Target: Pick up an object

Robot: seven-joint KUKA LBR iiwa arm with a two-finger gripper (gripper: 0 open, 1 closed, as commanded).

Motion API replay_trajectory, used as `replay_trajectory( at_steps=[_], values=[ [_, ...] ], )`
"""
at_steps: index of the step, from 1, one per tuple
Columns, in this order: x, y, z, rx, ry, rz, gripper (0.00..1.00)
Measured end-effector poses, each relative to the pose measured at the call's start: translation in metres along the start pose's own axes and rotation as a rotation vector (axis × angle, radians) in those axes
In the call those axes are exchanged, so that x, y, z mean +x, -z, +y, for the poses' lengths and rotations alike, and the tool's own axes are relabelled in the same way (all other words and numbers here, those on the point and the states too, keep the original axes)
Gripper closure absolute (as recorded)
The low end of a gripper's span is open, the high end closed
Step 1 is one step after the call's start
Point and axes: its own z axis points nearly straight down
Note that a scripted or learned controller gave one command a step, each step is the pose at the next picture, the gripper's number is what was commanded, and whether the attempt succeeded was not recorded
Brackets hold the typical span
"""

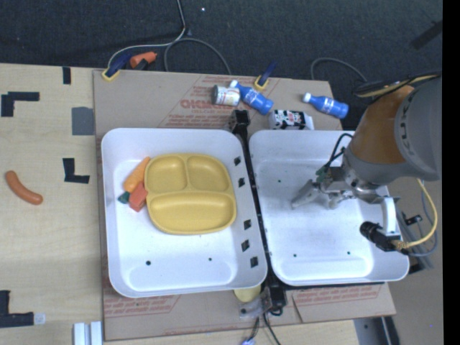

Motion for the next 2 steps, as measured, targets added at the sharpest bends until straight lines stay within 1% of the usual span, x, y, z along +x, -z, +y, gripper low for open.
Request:
replay_trajectory(
  at_steps=[1, 2],
  values=[
    [-0.042, 0.028, -0.083, -0.014, -0.004, -0.003, 0.00],
    [-0.021, -0.019, -0.007, -0.020, 0.008, -0.005, 0.00]
  ],
)
